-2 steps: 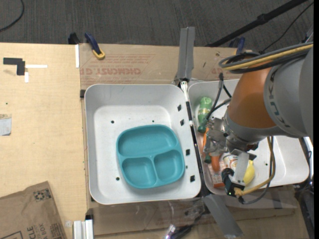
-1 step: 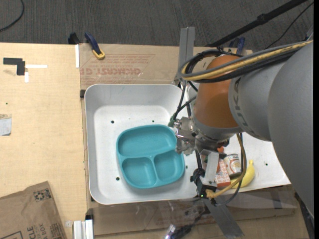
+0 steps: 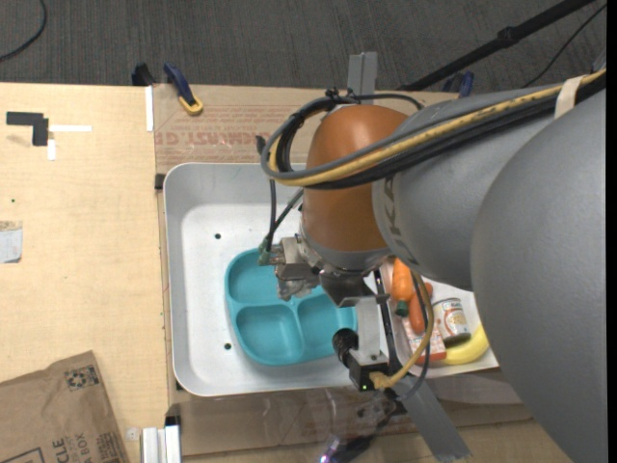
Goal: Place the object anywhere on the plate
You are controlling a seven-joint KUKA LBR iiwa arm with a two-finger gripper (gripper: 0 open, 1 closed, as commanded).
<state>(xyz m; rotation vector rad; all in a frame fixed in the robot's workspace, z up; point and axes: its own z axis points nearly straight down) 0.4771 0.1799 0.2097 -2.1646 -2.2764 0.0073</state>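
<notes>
Grey arm (image 3: 501, 220) sprawled across both bins. Left white bin (image 3: 193, 258) holding teal divided plate (image 3: 275, 331). Gripper (image 3: 292, 276) poised over plate's upper rim; jaw state impossible to tell, nothing visibly held. Probably placing stage, unconfirmed. Carrot (image 3: 400, 285) and banana (image 3: 469, 348) in right bin, apart from jaws. Likely needs a fresh grasp there.

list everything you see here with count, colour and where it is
plate: 1, teal, divided into compartments, in the white bin, partly under the arm
bin: 1 in sight, white, centre of bench
carrot: 1, orange, right of the plate
banana: 1, yellow, right of the carrot
clamp: 1, blue and yellow, top bench edge
paper bag: 1, brown, bottom left
arm: 1, grey with orange band, from right, above the plate
claw: hidden under the wrist
</notes>
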